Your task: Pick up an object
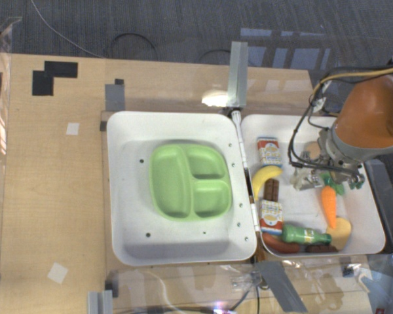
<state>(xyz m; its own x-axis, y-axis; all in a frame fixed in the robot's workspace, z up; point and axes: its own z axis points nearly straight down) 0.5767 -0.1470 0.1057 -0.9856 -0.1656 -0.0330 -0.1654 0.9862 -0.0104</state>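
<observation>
The gripper [327,175] hangs over the right bin [373,231], just above 1 toy carrot [329,206]; whether it's spread or pinching, I cannot tell.

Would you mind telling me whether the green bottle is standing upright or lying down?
Lying down: the green bottle rests on its side along the right bin's front edge, neck pointing right.

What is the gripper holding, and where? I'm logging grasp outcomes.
Cannot be told: the gripper sits at the leafy top of the carrot, but the wrist hides any grasp.
</observation>
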